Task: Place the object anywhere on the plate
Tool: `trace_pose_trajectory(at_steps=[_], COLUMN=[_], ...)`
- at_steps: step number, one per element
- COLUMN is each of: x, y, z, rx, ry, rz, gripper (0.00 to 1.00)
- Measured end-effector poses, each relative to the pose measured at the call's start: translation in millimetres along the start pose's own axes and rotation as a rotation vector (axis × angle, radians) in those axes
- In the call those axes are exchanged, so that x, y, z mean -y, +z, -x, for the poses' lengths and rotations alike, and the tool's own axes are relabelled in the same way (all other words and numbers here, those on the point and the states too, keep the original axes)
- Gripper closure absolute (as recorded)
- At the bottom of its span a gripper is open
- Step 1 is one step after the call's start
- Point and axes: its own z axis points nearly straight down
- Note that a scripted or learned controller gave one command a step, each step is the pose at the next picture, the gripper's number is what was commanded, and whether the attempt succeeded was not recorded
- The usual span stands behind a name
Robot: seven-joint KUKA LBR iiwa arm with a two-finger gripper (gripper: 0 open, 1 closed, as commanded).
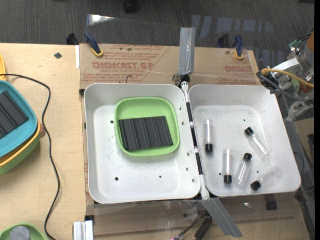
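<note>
A green square plate [148,104] lies in the left white bin [98,159], toward its back. A black ribbed pad [145,133] covers the plate's middle. Several clear vials with black caps lie loose in the right white bin [280,134]: one [207,134] near the divider, two [227,165] [243,169] side by side at the front, one [256,141] further right, and one [262,180] in the front right corner. Part of the arm with its cables [300,71] sits at the right edge, behind and outside the right bin.
A stack of teal and yellow-green bowls [17,129] stands on the wooden bench at far left, with a black cable [51,149] running past it. Cardboard [130,61] with two clamps [93,46] [238,49] lies behind the bins.
</note>
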Motion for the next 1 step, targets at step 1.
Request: trace_pose_trajectory(at_steps=[1], x=[-36.4], y=[-13.9], z=[12.9], rx=[-0.001], ry=[0.012], rz=[0.000], gripper=[0.00])
